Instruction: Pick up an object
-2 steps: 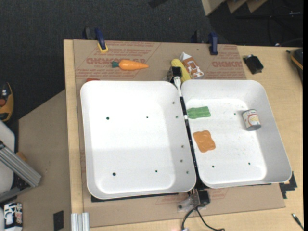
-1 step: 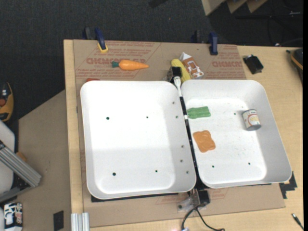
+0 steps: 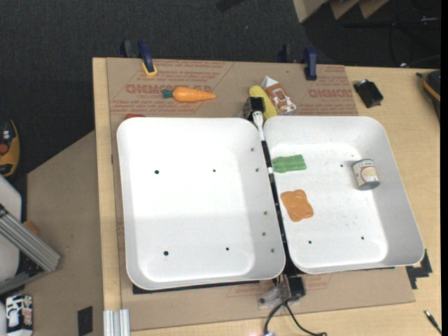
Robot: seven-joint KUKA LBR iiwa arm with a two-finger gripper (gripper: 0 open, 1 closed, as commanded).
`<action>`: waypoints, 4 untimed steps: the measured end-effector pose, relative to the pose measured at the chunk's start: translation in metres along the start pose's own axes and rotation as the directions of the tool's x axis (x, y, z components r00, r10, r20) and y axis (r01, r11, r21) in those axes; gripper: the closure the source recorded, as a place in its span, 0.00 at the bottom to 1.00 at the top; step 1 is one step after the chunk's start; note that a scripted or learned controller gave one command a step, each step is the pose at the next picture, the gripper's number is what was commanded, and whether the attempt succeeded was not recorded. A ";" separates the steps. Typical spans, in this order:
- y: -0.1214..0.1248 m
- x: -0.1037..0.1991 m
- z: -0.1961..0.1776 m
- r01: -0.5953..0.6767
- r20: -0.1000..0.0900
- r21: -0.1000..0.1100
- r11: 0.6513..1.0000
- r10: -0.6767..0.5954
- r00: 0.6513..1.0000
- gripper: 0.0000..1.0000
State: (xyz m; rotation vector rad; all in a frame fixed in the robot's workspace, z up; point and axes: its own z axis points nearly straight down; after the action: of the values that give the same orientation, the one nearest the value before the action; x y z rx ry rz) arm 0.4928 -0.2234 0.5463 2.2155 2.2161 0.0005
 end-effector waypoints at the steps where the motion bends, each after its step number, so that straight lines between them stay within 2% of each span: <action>1: 0.001 0.000 -0.012 0.000 0.004 -0.006 1.000 0.000 1.000 1.00; 2: 0.001 0.000 -0.011 0.000 0.004 -0.005 1.000 0.000 1.000 0.00; 3: 0.001 -0.001 -0.022 0.000 0.008 -0.011 1.000 0.000 1.000 1.00; 4: 0.001 -0.001 -0.022 0.001 0.007 -0.009 1.000 -0.001 1.000 0.00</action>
State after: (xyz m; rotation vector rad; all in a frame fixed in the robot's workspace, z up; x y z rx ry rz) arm 0.4939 -0.2241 0.5681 2.2065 2.2083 0.0025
